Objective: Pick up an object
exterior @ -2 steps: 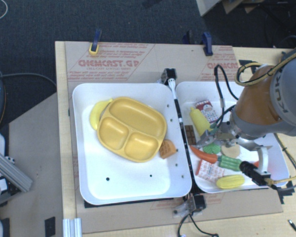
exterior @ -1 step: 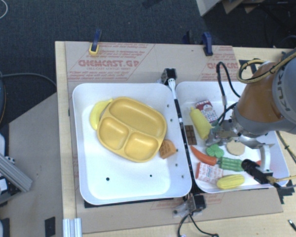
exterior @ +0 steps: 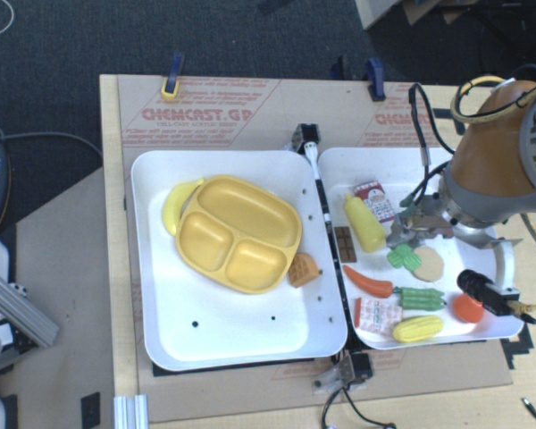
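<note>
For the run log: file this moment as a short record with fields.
left bin: yellow divided tray, brown toy beside it
right bin: yellow bottle, carrot, corn, tomato, green toy
gripper: low over the right bin, near the green toy
grasp: cannot tell

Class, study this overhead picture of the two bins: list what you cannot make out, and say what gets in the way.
1. The pincer in the camera view: its tips blur into the toys, so whether it grips anything is unclear.
2. The right bin: its far right part lies under the arm.
3. The red-and-white packet: its print is too small to read.
4. The yellow item: mostly under the yellow divided tray, so its shape stays unknown.
</note>
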Action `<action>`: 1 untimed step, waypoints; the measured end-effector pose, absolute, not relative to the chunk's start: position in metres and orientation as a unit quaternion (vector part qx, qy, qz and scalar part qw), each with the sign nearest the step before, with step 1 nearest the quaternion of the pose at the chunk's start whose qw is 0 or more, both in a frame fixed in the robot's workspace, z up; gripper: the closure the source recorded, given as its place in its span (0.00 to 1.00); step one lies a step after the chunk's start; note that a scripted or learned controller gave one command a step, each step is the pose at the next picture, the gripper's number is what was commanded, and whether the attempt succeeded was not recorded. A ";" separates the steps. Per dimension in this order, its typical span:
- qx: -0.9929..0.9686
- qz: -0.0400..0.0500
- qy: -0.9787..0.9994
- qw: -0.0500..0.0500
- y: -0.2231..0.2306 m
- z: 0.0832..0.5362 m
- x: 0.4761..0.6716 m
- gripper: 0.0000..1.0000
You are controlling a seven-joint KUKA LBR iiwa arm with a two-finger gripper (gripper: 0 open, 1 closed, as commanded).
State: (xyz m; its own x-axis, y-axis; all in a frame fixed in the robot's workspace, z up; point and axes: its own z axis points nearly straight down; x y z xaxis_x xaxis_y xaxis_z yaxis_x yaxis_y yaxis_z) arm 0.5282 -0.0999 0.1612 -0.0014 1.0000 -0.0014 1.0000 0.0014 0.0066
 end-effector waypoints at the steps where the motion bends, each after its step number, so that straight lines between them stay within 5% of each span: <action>1: 0.706 0.002 0.708 0.004 -0.097 0.225 0.533 1.00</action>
State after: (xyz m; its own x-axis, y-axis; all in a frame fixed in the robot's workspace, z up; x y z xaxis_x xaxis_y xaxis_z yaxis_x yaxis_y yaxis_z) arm 0.5331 -0.0966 0.2247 -0.0020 1.0000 -0.0016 1.0000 0.0020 0.0084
